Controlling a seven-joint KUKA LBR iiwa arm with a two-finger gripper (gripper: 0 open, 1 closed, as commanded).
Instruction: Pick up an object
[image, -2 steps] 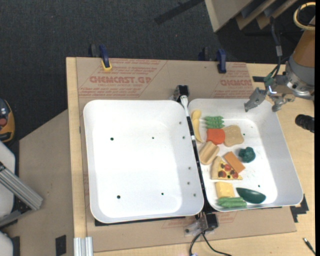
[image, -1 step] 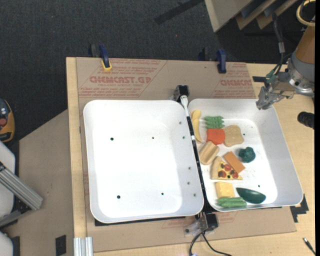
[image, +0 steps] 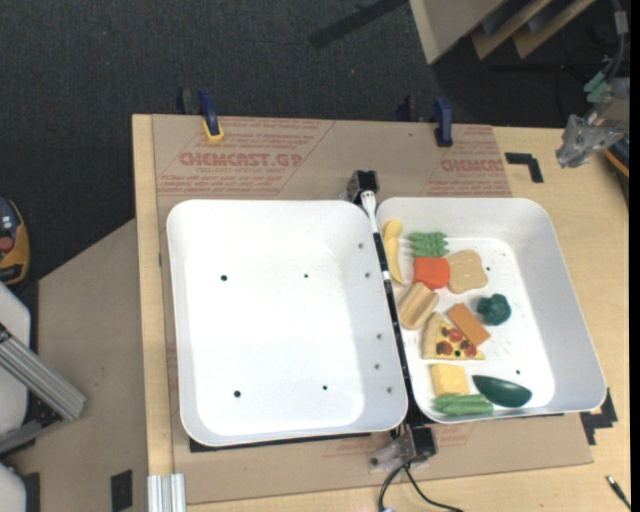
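Note:
The right white bin (image: 560, 300) holds several toy foods packed toward its left side. A yellow banana (image: 393, 250) lies along the left wall, with a green leafy piece (image: 428, 243) and a red block (image: 431, 272) beside it. A tan bread slice (image: 466, 270), a hot dog (image: 417, 300), a teal broccoli (image: 492, 309) and a pizza slice (image: 450, 345) fill the middle. Near the front edge sit a yellow cheese block (image: 449, 379), a dark green vegetable (image: 500, 390) and a green pod (image: 462, 405).
The left white bin (image: 280, 310) sits against the right one, joined by a black divider strip (image: 378, 260). Both rest on a cardboard-covered board (image: 250, 160) held by two clamps at the back. A grey metal piece (image: 590, 135) shows at the far right.

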